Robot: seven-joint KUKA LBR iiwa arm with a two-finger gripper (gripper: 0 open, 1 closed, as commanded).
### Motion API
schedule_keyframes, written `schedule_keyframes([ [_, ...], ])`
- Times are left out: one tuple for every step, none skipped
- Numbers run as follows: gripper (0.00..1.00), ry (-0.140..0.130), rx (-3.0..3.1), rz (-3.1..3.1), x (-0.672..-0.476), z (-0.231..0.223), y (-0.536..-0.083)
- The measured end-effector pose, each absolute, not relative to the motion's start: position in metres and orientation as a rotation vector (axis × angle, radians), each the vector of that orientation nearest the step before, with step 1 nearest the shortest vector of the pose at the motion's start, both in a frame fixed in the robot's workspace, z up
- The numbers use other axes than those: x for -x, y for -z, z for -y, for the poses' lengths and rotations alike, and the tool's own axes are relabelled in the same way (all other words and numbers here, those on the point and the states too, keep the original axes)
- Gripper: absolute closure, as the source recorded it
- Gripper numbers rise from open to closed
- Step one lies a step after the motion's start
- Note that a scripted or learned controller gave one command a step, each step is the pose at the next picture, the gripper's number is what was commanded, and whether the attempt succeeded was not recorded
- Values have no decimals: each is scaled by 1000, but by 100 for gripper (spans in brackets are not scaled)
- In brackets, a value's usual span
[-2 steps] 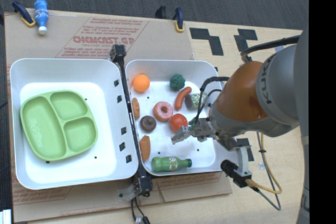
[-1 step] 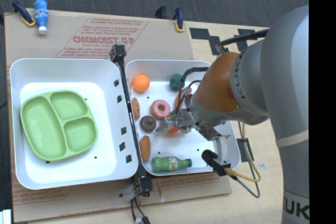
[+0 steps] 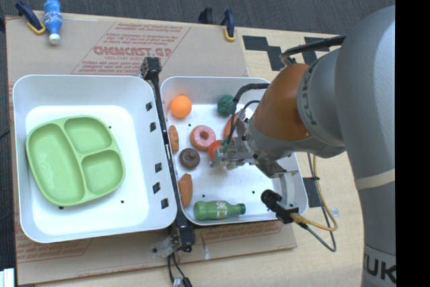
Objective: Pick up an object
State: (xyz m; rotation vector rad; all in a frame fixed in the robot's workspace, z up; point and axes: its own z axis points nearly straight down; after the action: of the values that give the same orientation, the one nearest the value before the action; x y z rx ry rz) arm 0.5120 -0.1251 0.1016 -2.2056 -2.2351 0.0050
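My gripper (image 3: 225, 156) hangs low in the right bin (image 3: 201, 85), at its middle, partly hidden under the orange-banded wrist. It sits right beside a small red object (image 3: 213, 149) and just right of a pink frosted donut (image 3: 202, 138). A chocolate donut (image 3: 190, 158) lies to its left. An orange ball (image 3: 180, 106) and a dark green broccoli piece (image 3: 227, 104) rest near the far wall. A green bottle (image 3: 218, 210) lies along the near wall. Two brownish bread-like pieces (image 3: 174, 138) (image 3: 185, 188) lie against the left wall.
The left bin (image 3: 40, 225) holds a green divided plate (image 3: 75, 159). A black divider clip strip (image 3: 158, 138) runs between the bins. A blue bottle (image 3: 52, 19) stands on the cardboard at the far left. The arm covers the right bin's right side.
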Motion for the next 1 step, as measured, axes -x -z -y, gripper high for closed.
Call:
schedule_keyframes([
  [100, 2, 2215, 2230, -493, 78, -260],
])
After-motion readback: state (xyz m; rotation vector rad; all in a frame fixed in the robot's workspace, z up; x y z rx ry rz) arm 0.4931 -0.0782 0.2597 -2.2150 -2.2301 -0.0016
